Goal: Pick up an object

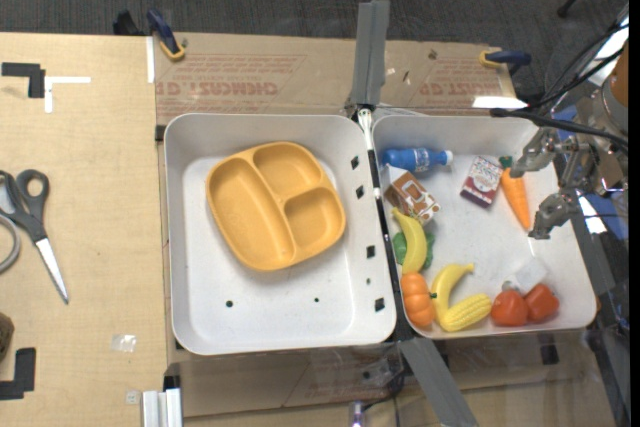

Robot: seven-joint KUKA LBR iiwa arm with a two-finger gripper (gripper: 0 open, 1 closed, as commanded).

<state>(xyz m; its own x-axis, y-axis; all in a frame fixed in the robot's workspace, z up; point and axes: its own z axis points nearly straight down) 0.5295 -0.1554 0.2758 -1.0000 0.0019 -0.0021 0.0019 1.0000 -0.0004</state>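
Camera view — gripper [548, 185] poised at right bin's [470, 120] right edge.
Fingers spread, holding nothing — beside the carrot [517, 199], probably lining up a grasp.

Gripper [545, 185] is bare grey metal with two slim silvery fingers, black cables looping off behind it, plus a bit of orange at the wrist.

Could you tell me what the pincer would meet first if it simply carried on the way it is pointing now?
Probably the toy carrot: the pincer hangs at the right bin's right edge, fingers angled down-left toward it. Depth is unclear, so it might reach bare bin floor first.
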